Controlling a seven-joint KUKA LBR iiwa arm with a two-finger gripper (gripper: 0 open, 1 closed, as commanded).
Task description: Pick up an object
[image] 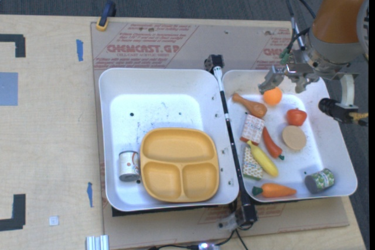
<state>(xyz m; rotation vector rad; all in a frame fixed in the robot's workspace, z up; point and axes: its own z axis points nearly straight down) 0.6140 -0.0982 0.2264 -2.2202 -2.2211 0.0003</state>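
Overhead, the gripper (285, 74) was seen spread open above the far end of the right bin (338, 156), just beside a small orange ball (272, 96). Nothing was held. A round ball could easily be nudged aside and missed.

Small orange ball (272, 96) near right bin's (345, 175) far edge.

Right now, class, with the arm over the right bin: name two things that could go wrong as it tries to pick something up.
1. The gripper sits above the orange ball; a round toy could roll away when touched.
2. The chicken drumstick, tomato and other toys crowd the right bin, so closing fingers may nudge or catch a neighbour instead.
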